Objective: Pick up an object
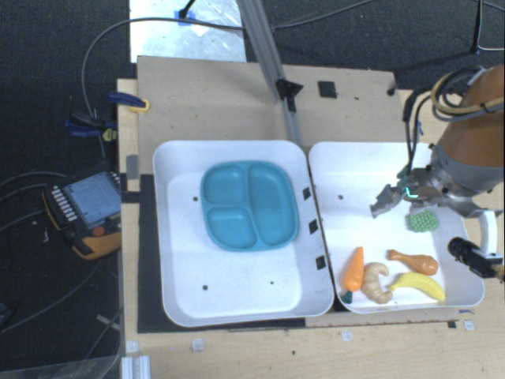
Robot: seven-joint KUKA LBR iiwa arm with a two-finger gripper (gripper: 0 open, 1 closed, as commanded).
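Toys are bunched in the right bin's (331, 172) near corner: carrot (354, 268), beige shrimp-looking piece (376, 282), banana (419, 287) and chicken drumstick (414, 260). A bit farther back there's a green knobbly thing (423, 221), just beside the gripper (387, 203), which sits over bare bin floor with nothing between its fingers. Honestly can't tell how wide they are. Left bin (177, 290) holds a blue divided plate (249, 204).
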